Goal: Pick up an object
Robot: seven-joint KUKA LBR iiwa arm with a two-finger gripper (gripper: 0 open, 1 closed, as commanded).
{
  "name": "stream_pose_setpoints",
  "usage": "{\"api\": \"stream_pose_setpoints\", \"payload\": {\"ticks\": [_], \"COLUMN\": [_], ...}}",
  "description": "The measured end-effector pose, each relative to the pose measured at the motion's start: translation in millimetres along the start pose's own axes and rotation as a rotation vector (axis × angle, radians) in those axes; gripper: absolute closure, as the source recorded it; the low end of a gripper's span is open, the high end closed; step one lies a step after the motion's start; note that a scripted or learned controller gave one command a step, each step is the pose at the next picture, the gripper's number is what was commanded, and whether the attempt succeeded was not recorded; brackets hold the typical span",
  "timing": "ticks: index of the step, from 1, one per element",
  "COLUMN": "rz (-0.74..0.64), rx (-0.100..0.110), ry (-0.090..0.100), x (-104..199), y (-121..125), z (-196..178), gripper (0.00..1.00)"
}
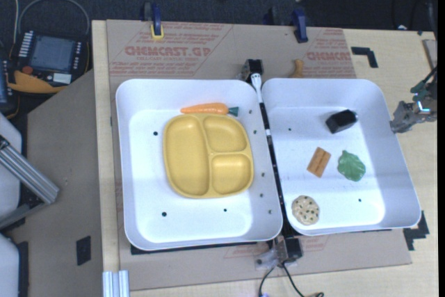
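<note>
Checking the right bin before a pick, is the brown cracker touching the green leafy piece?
Apart. The camera view shows bare white bin floor between the brown cracker and the green leafy piece.

Robotics lab, clamped cardboard bench, 2 white bins, teach pendant

My grey metal claw sits at the picture's right edge, which cuts off my arm; I cannot tell how my fingers stand. The orange plastic carrot's lower side is hidden behind the yellow divided plate's rim.
</note>
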State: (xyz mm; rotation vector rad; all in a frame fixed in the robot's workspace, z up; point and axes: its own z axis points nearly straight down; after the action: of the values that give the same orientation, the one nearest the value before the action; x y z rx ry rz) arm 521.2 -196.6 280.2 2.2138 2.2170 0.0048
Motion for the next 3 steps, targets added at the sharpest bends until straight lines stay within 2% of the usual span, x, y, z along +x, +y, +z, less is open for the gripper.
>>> {"api": "stream_pose_setpoints", "payload": {"ticks": [1,2,3], "rz": [-0.005,-0.005,-0.005], "rx": [0.008,0.011,0.007], "ry": [0.006,0.007,0.005], "x": [56.6,116.9,168.0], "y": [4.8,13.9,20.8], "z": [-1.8,15.3,14.5], "gripper": [1.00,1.00,1.00]}}
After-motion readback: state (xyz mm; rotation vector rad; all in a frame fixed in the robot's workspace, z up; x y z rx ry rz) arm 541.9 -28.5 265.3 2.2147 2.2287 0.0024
